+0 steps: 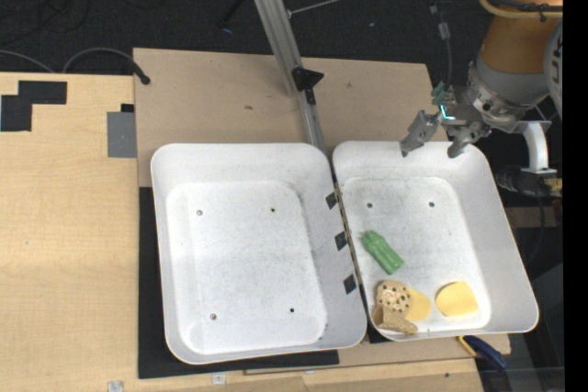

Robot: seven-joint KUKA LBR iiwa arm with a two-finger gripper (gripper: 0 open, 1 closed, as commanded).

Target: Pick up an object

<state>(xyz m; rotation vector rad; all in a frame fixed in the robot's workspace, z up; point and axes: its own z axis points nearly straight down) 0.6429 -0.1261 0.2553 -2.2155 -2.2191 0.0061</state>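
Gripper (440,138) hangs above the right bin's (496,197) far rim, fingers spread wide, holding nothing. Green block (382,252) lies mid-bin beside the left wall; probably light and stiff, best pinched across its narrow width.

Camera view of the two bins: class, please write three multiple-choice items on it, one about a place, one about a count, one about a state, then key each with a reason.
1. Where does the green object lie?
A. left bin
B. right bin
C. on the bench

2. How many objects lie in the right bin?
A. one
B. three
C. five

3. What is the gripper doing?
A. hanging open above the right bin's far edge
B. clamping the yellow object
C. resting in the left bin

Key: 1 B, it lies near that bin's left wall. 2 B, green object, speckled object, yellow object. 3 A, its fingers are spread with nothing between them.
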